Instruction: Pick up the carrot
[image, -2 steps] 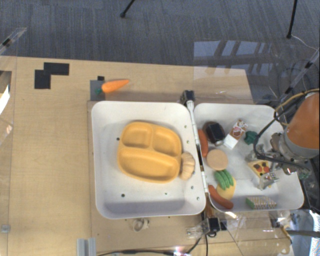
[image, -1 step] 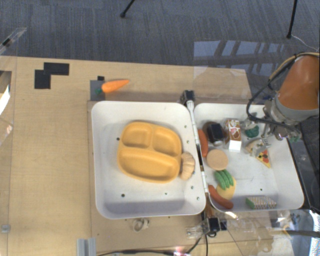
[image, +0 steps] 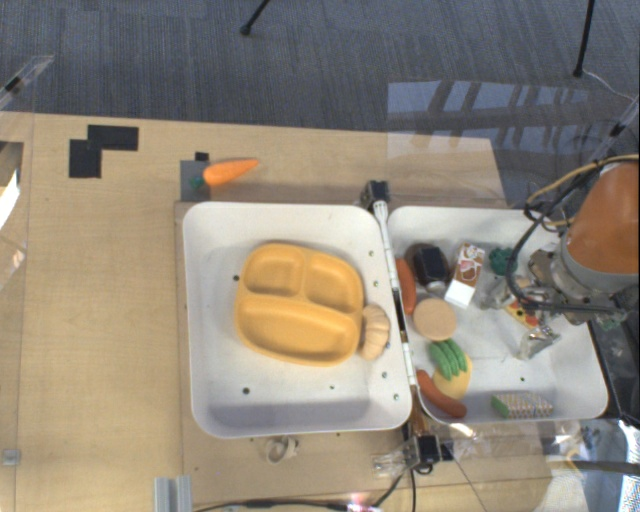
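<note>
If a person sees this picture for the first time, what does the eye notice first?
First, the yellow tray lying in the left bin. Next, the carrot on the bench, outside and behind that bin. Then the arm with its orange band, over the right bin among small toys.

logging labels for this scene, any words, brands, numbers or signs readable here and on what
None can be read.
Small carton in the right bin: printed front, too small and blurred to read.
Black marks on the bench: plain shapes, no letters.
Carrot, yellow tray: no text seen.
</note>
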